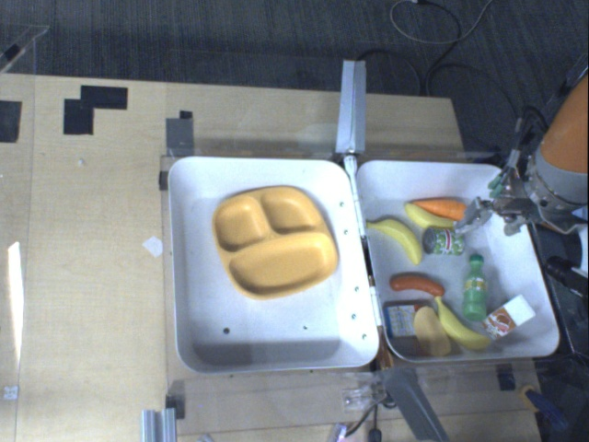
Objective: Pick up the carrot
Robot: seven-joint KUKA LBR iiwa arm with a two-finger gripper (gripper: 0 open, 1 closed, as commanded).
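Right now the arm (563,150) comes in from the right edge, grey with its orange band showing, and the gripper (488,208) hangs over the upper right part of the right bin (543,339). Whether it is open or closed cannot be told from this angle, and nothing can be seen clamped in it.

Just to the left of the tool lies the carrot (442,208), orange, lying roughly level near the bin's far wall. It rests against a yellow banana-like piece (425,217) right beneath it. Whether the tool touches the carrot cannot be made out.

Lower left of that, a second yellow banana (398,238) curves toward the divider. Beside it a small can (444,241) lies on its side with a green and red label; the writing is too small to read. A green bottle (474,288) stands below the can. A reddish sausage (416,285) lies to the bottle's left. Along the near wall there is a dark packet (401,320) with a printed label, unreadable, then a tan rounded piece (431,331), another banana (460,328), and a small red and white carton (506,317) whose print is too blurred to name a brand.

Over in the left bin (193,274), a yellow compartment tray (274,240) sits upside down near the middle.
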